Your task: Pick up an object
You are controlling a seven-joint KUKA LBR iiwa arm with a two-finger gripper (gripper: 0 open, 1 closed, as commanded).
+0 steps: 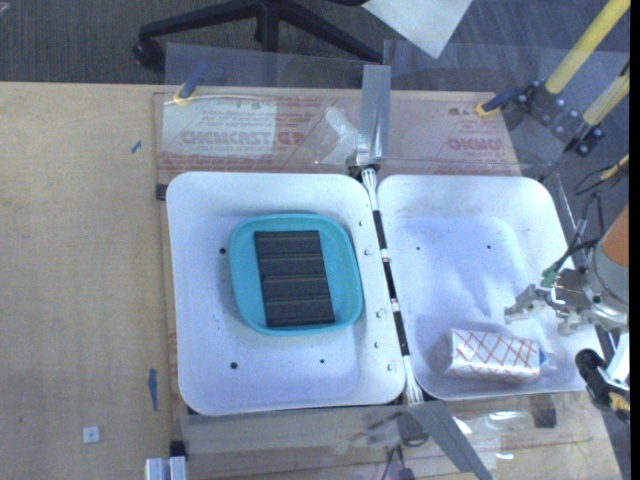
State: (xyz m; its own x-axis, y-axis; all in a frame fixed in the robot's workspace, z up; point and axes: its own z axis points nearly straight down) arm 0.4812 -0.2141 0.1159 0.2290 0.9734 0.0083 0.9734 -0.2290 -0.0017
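Note:
In the left bin (200, 268) a teal square dish (243, 268) lies flat with a dark ridged block (293, 278) on it. A white packet with a red lattice pattern (493, 355) lies in the right bin (450, 218), near its front wall. My gripper (541, 305) hangs over the right bin's right side, just above and to the right of the packet, apart from it. Nothing shows in its grasp. The arm (612, 278) comes in from the right edge.
A metal divider post (374, 118) and clear plastic sheeting stand behind the bins. The wooden bench (80, 268) stretches to the left. An office chair base (270, 18) and yellow bars (590, 38) lie beyond the bench.

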